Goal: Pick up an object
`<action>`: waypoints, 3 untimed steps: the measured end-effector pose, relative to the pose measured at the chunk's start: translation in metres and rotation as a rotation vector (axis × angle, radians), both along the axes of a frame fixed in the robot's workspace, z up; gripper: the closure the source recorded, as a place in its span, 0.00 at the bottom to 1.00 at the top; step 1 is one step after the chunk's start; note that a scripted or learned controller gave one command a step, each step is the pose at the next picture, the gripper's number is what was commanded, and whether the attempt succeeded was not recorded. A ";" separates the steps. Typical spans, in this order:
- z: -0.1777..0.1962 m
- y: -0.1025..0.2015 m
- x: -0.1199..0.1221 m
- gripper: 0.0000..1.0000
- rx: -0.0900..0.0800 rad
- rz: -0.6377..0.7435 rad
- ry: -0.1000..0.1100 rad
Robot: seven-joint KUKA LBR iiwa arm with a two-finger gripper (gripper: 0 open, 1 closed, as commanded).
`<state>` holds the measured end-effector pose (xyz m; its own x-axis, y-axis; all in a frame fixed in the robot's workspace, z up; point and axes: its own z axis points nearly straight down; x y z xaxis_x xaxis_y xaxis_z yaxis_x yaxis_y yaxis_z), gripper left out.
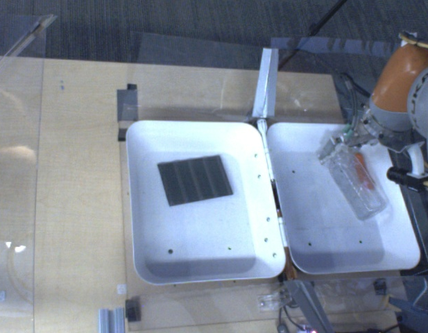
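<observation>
A clear plastic bottle-like object [357, 182] with an orange piece inside lies at a slant in the right bin [318, 252], toward its far right side. My gripper [347, 139] is at the object's upper left end, under the grey wrist and orange band of the arm [401, 82]. Whether it touches the object is unclear. A dark grey ribbed rectangular pad [195, 180] lies flat in the left bin [200, 255], in its upper middle.
The two white bins meet at a ridge [272, 193] in the middle. A metal bar [265, 89] stands behind that ridge. Cables and a black fitting [408, 175] sit at the right bin's right rim. Bare wooden bench [61, 186] lies to the left.
</observation>
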<state>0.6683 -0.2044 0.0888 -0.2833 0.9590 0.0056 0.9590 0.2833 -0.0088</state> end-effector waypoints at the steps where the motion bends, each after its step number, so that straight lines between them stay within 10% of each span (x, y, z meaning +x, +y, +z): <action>1: -0.001 -0.001 -0.004 0.00 -0.003 0.045 -0.004; 3: -0.001 -0.002 -0.002 0.00 0.001 0.131 0.005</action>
